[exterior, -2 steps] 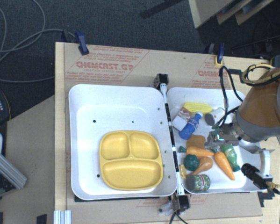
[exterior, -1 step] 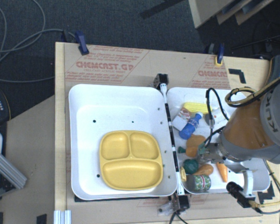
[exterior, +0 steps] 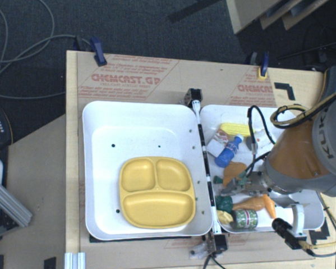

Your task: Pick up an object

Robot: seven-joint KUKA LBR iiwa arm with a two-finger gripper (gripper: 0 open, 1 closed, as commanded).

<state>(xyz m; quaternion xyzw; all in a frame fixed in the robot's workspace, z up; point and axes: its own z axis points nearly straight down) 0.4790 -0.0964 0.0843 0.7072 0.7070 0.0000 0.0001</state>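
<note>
From my feed I see the bench with its two white bins side by side. The left bin (exterior: pixel 100 133) holds a yellow divided tray (exterior: pixel 156 192) with three compartments, lying flat toward the near side of the bin; the rest of that bin's floor is bare white. The right bin (exterior: pixel 214 114) is where the clutter sits: a yellow corn cob (exterior: pixel 234 129) near its far side, a blue bottle (exterior: pixel 228 152) with a white piece (exterior: pixel 217 145) just beside it to the left, a brownish orange lump (exterior: pixel 233 170) below those, a dark green object (exterior: pixel 224 202) by the bin's left wall, a green and white can (exterior: pixel 245 219) lying on its side at the near edge, a pale yellow bit (exterior: pixel 225 217) touching the can's left end, and an orange carrot-shaped piece (exterior: pixel 260 203) just above the can. The arm (exterior: pixel 302 155) comes in from the right and covers much of this bin, its orange band sitting over the middle of it, with black cable looping above. The gripper (exterior: pixel 239 185) hangs low over the pile, between the brownish orange lump and the carrot-shaped piece, close to the dark green object. From this angle I cannot tell how its closing parts stand, nor whether anything sits between them; the metal there is small and tangled with the objects under it. A black clamp (exterior: pixel 193 96) sits at the far end of the seam between the bins.
</note>
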